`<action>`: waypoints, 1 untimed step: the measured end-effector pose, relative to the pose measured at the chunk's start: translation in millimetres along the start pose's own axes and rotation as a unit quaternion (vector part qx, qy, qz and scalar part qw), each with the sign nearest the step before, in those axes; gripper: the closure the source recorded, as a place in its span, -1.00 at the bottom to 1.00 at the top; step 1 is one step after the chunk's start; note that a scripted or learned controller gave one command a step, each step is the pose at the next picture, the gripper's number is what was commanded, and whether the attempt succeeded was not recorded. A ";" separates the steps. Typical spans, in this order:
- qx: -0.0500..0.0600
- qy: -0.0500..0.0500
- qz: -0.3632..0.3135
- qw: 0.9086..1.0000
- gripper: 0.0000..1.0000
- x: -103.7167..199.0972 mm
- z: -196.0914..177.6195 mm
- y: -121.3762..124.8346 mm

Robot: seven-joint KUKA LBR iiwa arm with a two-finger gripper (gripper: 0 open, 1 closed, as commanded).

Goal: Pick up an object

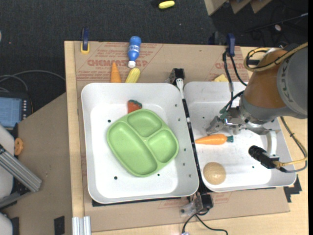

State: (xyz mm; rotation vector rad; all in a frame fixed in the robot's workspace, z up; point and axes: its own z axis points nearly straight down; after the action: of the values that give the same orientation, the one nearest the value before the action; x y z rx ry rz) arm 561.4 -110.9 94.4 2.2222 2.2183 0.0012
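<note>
While the hand (221,123) hung over the right bin (205,98), its grip state unclear, the cardboard-topped bench (161,53) stood on dark carpet (44,13).

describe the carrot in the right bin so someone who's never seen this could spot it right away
Find the right white bin, the one the grey and orange arm reaches into. Near its left wall, about midway up, lies the toy carrot, on its side with its green top pointing toward the gripper. It is long, tapered and orange, unlike the round tan ball below it.
</note>
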 end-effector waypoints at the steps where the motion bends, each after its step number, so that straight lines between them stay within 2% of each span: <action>1: 0.000 0.000 0.000 1.000 -1.00 0.0 0.0 0.0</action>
State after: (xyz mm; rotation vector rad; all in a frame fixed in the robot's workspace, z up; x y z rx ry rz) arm 561.4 -110.9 94.4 2.2222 2.2183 0.0012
